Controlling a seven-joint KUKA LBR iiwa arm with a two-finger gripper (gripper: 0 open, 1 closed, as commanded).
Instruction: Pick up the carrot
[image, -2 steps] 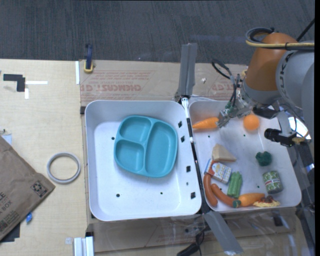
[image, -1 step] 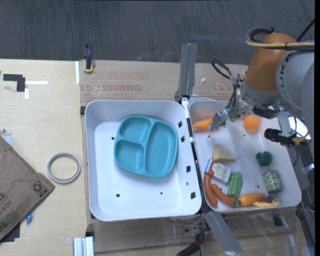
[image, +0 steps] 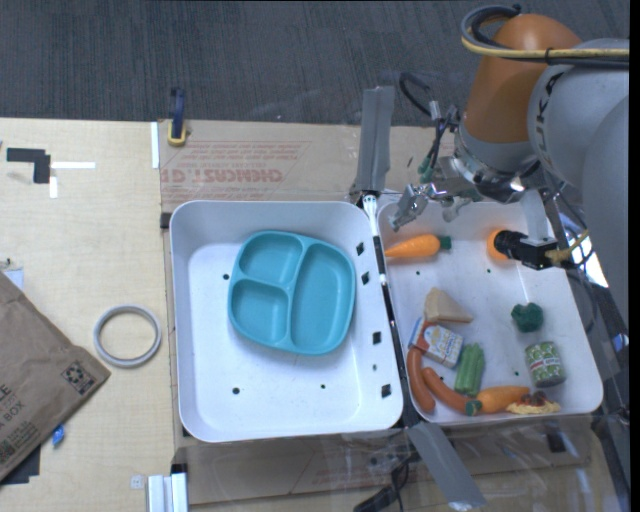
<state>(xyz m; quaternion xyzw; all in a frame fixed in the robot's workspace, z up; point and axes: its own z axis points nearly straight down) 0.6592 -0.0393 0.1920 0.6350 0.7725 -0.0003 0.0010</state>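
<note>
Your pincer (image: 425, 200) hangs at the far edge of the right bin (image: 583, 330), just above and beside the near carrot (image: 414, 248); its metal tips are too small and cluttered to tell how far apart they stand, and nothing shows between them. That carrot lies on its side in the bin's far left corner, close against the wall shared with the left bin (image: 190, 330), green end pointing right. You have two bins side by side on the tabletop (image: 80, 240). The left one holds a single teal divided plate (image: 293, 291) with three compartments, nothing in them. The right one holds the crowd: a second carrot (image: 500, 398) lying along the near edge, a sausage (image: 432, 388) curved beside it, a green pickle (image: 470, 366), a wedge of cheese (image: 445, 306), a small packet (image: 440, 343), a broccoli floret (image: 528, 317), a green can (image: 545, 364) and an orange piece (image: 499, 243) partly hidden behind a black fitting near the arm (image: 540, 90). Outside the bins, one roll of tape (image: 127, 334) and one cardboard box (image: 35, 385) sit at the left of the tabletop.
</note>
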